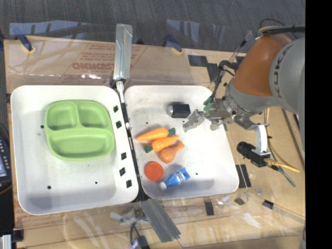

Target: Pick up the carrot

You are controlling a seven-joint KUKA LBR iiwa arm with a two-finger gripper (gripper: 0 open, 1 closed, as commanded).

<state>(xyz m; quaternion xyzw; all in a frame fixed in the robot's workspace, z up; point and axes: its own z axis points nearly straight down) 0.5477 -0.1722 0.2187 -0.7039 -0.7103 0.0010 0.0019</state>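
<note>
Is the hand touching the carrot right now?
Apart. The camera view shows bare white bin floor between the hand and the carrot, which lies further left in the right bin.

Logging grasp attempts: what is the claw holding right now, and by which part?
Nothing: the claw hangs apart from the orange plastic carrot in the right white bin.

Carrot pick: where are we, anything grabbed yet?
Nothing looks done: the carrot lies on the floor of the right bin, beside a second orange vegetable, nothing gripping it. In hand: the gripper hangs over the same bin, to the carrot's right near the black cylinder, apart from it. Left: reach the carrot, close on it, lift.
</note>
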